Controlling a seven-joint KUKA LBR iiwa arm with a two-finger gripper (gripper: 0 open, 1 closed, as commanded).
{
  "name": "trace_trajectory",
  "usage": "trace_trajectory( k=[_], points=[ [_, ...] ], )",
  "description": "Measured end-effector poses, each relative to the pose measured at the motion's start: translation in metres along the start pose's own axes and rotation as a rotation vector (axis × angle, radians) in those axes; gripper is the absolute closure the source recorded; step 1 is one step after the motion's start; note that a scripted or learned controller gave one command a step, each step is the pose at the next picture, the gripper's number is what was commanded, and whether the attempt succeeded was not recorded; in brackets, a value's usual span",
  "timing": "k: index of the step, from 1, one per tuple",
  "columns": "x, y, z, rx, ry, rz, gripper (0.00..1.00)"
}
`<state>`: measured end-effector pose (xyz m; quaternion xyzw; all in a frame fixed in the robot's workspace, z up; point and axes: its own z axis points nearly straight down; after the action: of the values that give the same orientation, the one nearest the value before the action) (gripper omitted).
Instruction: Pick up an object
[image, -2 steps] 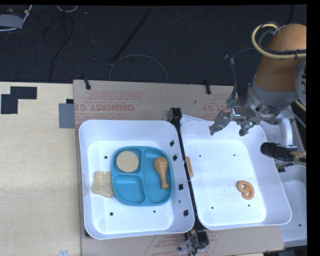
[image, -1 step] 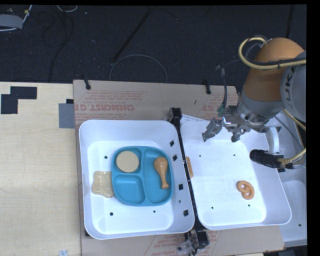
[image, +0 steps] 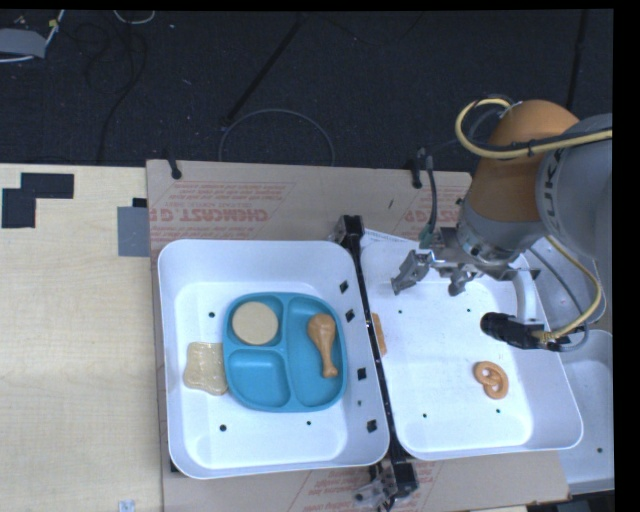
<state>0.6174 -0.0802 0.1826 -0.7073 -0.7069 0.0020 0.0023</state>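
My gripper (image: 430, 280) hangs over the back left part of the right bin (image: 440, 420). Its two fingers are spread open with nothing between them. A brown pretzel (image: 490, 380) lies on the right bin's floor, toward the front right and well apart from the gripper. A thin tan piece (image: 378, 335) leans against that bin's left wall. In the left bin (image: 190, 440) a blue divided plate (image: 265, 385) carries a round tan disc (image: 254, 322) and a drumstick (image: 323, 343). A pale toast-like slice (image: 205, 368) lies beside the plate's left edge.
The two bins meet at a black divider (image: 362, 330). A black fitting with a yellow cable (image: 512, 329) hangs from the arm over the right bin. Cardboard (image: 250, 205) lies under both bins, with pale bench (image: 70, 350) to the left.
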Motion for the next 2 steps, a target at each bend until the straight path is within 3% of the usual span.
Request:
trace_trajectory(
  k=[1, 2],
  points=[
    [-0.006, -0.003, 0.062, 0.002, 0.000, 0.000, 0.00],
    [-0.007, -0.002, 0.048, -0.001, 0.000, 0.004, 1.00]
  ],
)
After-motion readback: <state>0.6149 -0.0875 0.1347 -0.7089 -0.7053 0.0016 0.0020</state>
